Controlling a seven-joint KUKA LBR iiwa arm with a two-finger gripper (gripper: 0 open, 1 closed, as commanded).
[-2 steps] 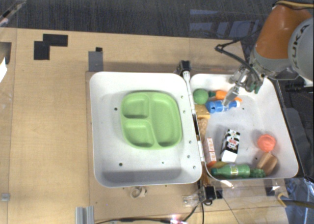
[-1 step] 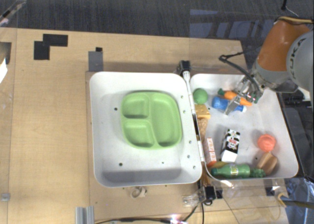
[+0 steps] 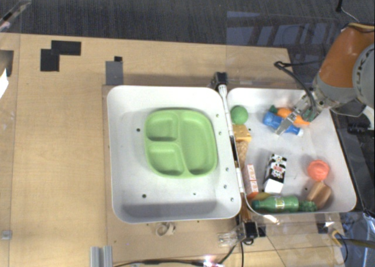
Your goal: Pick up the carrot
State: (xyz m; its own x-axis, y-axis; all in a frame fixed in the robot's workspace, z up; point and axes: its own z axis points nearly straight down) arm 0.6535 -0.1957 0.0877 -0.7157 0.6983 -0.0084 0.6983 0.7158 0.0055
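Now arm (image 3: 345, 64) reaching down-left, fingers (image 3: 291, 120) over carrot (image 3: 293, 116)

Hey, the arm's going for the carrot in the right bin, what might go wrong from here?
The hand is down on a tight cluster: the small orange carrot touches the blue item, so it may catch the blue item instead or knock both aside. The carrot is small and partly hidden by the hand, so it could easily slip free. The cluster also sits near the right bin's back wall.

One camera above (slanted) overlooks both bins (image 3: 117, 160).
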